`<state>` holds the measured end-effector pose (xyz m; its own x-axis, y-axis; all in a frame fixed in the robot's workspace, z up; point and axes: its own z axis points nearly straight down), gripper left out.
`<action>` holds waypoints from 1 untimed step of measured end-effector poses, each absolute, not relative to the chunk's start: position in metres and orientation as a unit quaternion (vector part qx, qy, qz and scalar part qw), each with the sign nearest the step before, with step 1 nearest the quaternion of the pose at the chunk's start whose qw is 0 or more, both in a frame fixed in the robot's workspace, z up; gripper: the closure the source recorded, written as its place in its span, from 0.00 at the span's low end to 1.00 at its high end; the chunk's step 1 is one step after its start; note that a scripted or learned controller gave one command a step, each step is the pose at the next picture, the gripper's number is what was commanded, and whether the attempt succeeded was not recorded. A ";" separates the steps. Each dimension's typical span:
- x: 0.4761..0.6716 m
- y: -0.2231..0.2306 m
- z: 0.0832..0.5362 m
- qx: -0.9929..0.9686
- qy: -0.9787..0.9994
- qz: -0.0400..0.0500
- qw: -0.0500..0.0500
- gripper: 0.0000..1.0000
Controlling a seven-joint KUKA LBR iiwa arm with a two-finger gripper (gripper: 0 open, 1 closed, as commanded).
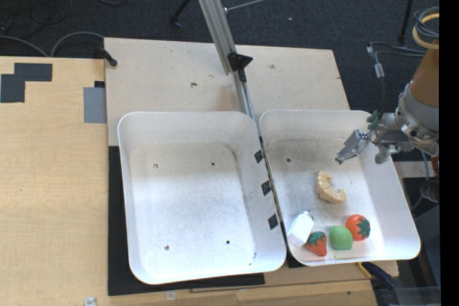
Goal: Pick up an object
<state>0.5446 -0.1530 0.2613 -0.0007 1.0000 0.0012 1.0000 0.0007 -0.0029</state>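
In the right bin [308, 132] lie a beige pastry-shaped toy [330, 188], a red strawberry toy with a green top [358, 226], a green round toy [341, 238], a smaller red strawberry toy [317, 244] and a white block [300, 227]. My gripper [363, 154] hovers over the bin's right side, above and to the right of the beige toy. It is open, with nothing between its fingers.
The left bin [143, 147] sits beside the right one, and a divider with black clips [265, 186] runs between them. A slanted aluminium rail [215, 18] rises behind the bins. Wooden bench surface extends to the left.
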 end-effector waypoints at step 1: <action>0.545 -0.154 0.261 -0.708 -0.707 0.000 0.001 0.00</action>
